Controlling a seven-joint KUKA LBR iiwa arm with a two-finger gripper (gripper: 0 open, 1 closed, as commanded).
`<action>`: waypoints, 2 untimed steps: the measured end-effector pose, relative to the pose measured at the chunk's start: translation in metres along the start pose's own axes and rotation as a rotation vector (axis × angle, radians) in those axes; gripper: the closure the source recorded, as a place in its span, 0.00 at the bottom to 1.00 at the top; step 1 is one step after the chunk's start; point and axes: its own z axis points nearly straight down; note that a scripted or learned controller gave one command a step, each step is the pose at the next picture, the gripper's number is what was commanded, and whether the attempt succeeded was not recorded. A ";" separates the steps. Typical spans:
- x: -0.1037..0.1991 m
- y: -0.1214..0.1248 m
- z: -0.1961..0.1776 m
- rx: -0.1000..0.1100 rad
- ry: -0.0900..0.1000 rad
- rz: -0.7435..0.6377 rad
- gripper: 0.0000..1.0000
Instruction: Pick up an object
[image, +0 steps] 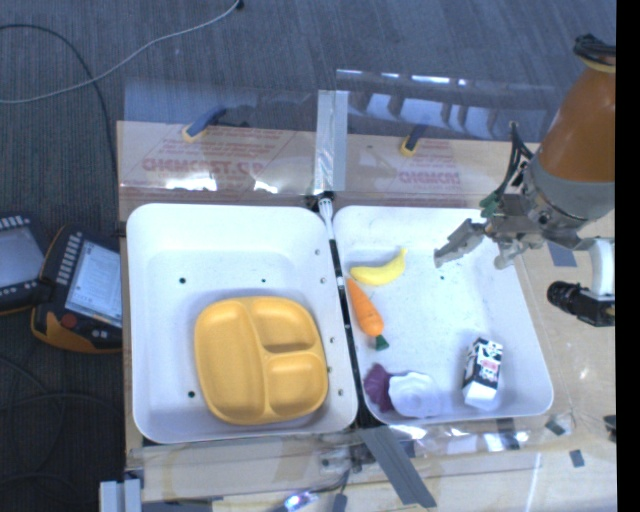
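Note:
My gripper hangs open over the back right part of the right bin, nothing between its fingers. To its left, by the bin's left wall, lies a yellow banana. Just in front of the banana is an orange carrot. A black-and-white milk carton stands near the front right corner, well in front of the gripper. A white cloth-like lump and a purple item sit at the bin's front left.
The left bin holds a yellow divided tray. A teach pendant lies on the floor to the left. A divider wall separates the two bins.

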 end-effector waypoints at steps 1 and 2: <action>0.001 0.001 -0.007 0.005 0.001 -0.003 1.00; 0.001 0.001 -0.007 0.005 0.001 -0.003 0.00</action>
